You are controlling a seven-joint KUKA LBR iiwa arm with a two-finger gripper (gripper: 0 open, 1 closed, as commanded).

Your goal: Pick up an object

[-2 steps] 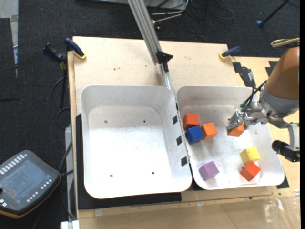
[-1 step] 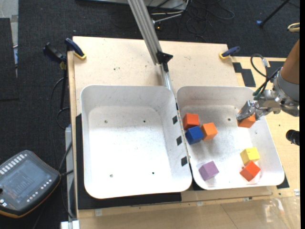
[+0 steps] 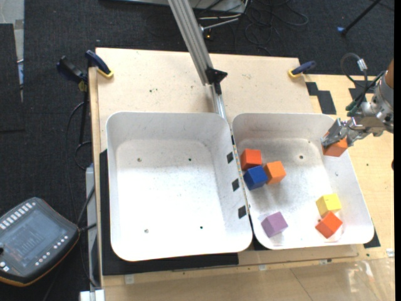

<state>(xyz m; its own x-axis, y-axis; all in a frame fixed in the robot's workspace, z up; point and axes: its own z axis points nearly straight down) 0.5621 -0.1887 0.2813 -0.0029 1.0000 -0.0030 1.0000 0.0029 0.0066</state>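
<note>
At the far left, near the bottom edge, a grey handheld control pendant [image 3: 31, 240] with an orange rim lies on the dark floor beside the bench. The wooden bench top [image 3: 163, 80] carries a blue-and-yellow clamp [image 3: 99, 64] at its far left corner and a second clamp [image 3: 301, 69] at its far right corner. A slanted aluminium strut [image 3: 188, 27] descends from the far side to the seam between the two bins. The left bin [image 3: 119, 137] is a shallow white tray with a speckled floor. The right bin [image 3: 357, 193] holds six blocks: an orange-red cube [image 3: 252, 158] touching a blue cube [image 3: 255, 177], with an orange cube [image 3: 275, 171] just beside both; a purple cube [image 3: 274, 224] toward the near wall; and a yellow cube [image 3: 328, 203] touching a red-orange cube [image 3: 329, 224] in the near right corner. Above the right bin's far right rim, the gripper [image 3: 336, 142] is clamped on a small orange block [image 3: 336, 147], which hangs between its fingers, clear of the bin floor. The grey arm [image 3: 379, 108] enters from the right edge.
</note>
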